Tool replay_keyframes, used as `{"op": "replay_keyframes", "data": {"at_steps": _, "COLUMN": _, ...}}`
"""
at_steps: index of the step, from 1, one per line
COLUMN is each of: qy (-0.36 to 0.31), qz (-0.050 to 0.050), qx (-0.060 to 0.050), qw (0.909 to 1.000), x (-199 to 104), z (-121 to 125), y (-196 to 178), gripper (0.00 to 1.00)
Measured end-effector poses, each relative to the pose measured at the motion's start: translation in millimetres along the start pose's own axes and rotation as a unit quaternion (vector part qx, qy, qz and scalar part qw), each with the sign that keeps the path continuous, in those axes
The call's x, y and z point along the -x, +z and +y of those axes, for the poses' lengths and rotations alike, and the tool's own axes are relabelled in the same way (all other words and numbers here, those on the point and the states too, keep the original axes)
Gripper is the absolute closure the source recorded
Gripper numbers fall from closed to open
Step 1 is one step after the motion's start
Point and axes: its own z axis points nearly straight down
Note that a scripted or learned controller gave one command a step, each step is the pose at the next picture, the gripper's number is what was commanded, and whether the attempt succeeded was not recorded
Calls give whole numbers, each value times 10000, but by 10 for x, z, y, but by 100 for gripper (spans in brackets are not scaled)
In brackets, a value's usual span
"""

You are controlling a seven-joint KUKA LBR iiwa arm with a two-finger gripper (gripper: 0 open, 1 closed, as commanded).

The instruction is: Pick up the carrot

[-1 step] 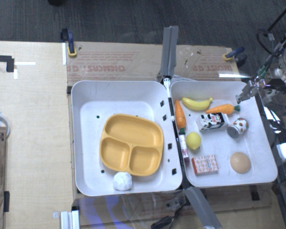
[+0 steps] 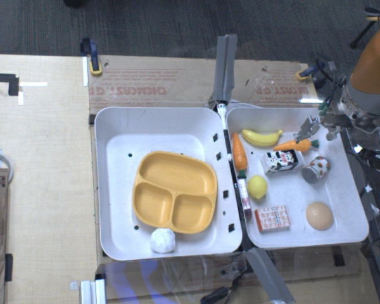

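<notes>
Light wood bench [image 2: 38, 189], dark carpet floor beyond. Two white bins side by side; cardboard sheet [image 2: 177, 81] behind them. Left bin [image 2: 114, 138]: yellow divided plate [image 2: 175, 192], white ball [image 2: 163, 240]. Right bin [image 2: 354, 195]: banana [image 2: 261, 137], lemon [image 2: 257, 187], egg [image 2: 319, 215], small red box [image 2: 272, 219], milk carton [image 2: 282, 161], tipped can [image 2: 316, 169]. Two carrots: one carrot [image 2: 239, 152] upright along the divider wall, a second carrot [image 2: 294, 145] lying near the hand [image 2: 307, 130]. Hand sits low at the second carrot's leafy end, possibly touching; open or closed, cannot tell.
</notes>
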Motion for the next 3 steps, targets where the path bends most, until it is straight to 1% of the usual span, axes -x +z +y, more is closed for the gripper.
{"op": "replay_keyframes", "data": {"at_steps": 1, "qy": -455, "qz": 35, "qx": 7, "qw": 9990, "x": 65, "z": 239, "y": 587, "gripper": 0}}
{"op": "replay_keyframes", "data": {"at_steps": 2, "qy": 793, "qz": 2, "qx": 5, "qw": 9968, "x": -488, "z": -15, "y": 586, "gripper": 0}}
{"op": "replay_keyframes", "data": {"at_steps": 3, "qy": 1299, "qz": -9, "qx": 9, "qw": 9915, "x": -486, "z": 341, "y": -283, "gripper": 0}}
